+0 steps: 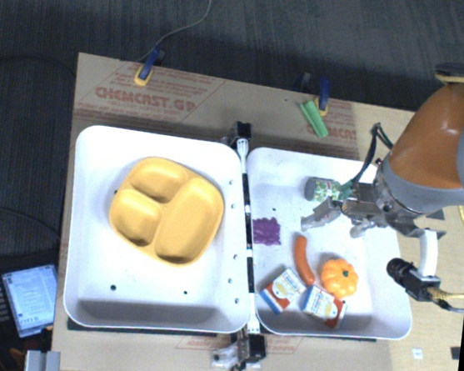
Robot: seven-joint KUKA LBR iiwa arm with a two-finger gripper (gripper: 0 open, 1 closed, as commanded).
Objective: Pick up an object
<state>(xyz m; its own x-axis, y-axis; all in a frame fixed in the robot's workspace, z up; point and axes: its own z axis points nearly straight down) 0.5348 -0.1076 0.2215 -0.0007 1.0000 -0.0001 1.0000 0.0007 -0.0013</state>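
Tbh the trick here is to commit to one item and drop straight onto it, not in between things. The two-finger gripper sits with jaws spread fairly wide and nothing between them. The small green-capped bottle lies just beside the upper finger; the orange hot-dog sausage sits below, slightly apart.

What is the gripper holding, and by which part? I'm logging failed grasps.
Nothing. The gripper hangs open over the right bin, apart from the carrot and the jar.
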